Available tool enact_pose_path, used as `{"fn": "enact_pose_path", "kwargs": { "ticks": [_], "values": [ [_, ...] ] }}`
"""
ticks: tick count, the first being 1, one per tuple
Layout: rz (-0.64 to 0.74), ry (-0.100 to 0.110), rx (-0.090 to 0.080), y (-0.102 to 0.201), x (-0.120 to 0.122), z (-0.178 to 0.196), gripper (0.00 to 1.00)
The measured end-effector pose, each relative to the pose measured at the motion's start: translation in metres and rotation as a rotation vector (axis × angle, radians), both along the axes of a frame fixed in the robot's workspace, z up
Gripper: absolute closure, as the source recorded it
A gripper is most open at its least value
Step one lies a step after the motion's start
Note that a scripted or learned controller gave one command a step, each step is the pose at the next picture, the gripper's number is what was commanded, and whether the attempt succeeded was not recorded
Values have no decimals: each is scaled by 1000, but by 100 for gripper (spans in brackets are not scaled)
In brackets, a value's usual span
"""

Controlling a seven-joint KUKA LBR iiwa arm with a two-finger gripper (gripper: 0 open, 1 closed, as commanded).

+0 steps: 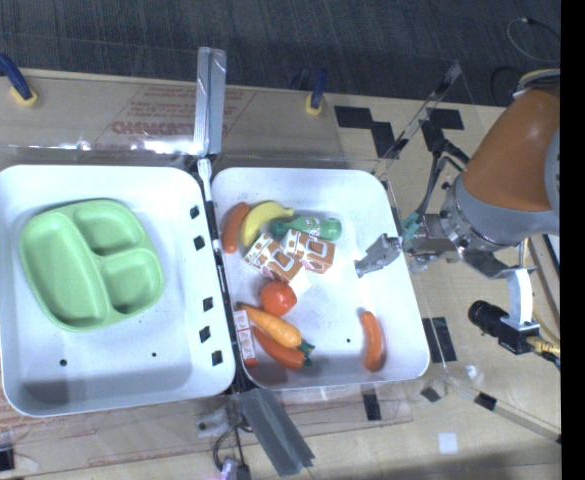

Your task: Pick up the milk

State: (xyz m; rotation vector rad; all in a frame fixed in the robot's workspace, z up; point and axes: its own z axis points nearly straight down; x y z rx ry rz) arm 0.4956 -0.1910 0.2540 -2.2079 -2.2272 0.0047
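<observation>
At the right bin's (302, 178) right edge, our gripper (377, 256) hovered; we couldn't tell its opening, nothing visibly held. Milk (288, 257) lay left of it, mid-bin. Still approaching, we judged; next: move left, descend.

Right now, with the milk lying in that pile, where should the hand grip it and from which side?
Probably from above. The milk carton lies flat in the right bin, hemmed by the banana and green item on its far side and the tomato on its near side. Its right end faces bare floor, so grip across that end. The hand is already on that side.
</observation>
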Motion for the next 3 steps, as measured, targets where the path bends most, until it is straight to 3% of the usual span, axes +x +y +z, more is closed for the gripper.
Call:
{"fn": "enact_pose_path", "kwargs": {
  "ticks": [1, 2, 3],
  "values": [
    [-274, 3, -1, 39, 59, -98, 0],
    [-233, -1, -1, 28, 40, -47, 0],
    [-419, -20, -1, 44, 90, -140, 0]
  ]
}}
